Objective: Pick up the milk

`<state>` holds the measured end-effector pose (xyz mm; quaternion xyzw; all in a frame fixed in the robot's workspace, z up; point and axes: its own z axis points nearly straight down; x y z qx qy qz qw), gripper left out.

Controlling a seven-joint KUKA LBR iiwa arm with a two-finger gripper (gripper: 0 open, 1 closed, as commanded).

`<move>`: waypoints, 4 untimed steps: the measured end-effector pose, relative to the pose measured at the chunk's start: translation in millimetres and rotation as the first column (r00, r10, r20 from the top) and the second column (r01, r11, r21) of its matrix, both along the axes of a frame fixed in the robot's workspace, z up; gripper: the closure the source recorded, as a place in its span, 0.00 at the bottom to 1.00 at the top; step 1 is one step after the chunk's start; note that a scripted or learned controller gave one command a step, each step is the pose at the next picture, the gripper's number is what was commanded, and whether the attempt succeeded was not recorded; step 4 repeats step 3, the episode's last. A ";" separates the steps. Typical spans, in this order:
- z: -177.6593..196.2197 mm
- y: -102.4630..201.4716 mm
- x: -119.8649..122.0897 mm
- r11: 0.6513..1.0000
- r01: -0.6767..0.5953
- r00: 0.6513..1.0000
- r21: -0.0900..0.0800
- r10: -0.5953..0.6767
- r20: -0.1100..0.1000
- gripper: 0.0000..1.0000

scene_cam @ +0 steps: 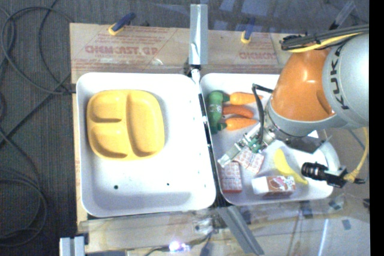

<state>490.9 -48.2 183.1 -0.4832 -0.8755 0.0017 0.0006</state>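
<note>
Beside the milk (273, 184): banana (283, 163), carton (230, 177).

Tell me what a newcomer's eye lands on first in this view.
First the big grey arm with its orange band, looming over the right bin. Next the yellow divided tray lying in the left bin. Then the clutter under the arm: carrots at the bin's far side and a milk carton lying near its front edge.
</note>
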 end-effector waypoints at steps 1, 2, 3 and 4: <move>0.3 -37.2 -6.4 0.977 0.214 0.977 0.002 -0.214 0.002 0.00; -78.5 -59.0 0.2 0.991 0.131 0.991 0.001 -0.131 0.028 0.00; -69.0 -57.7 1.6 0.991 0.130 0.991 0.004 -0.130 0.030 1.00; -69.0 -57.7 1.6 0.991 0.130 0.991 0.004 -0.130 0.030 1.00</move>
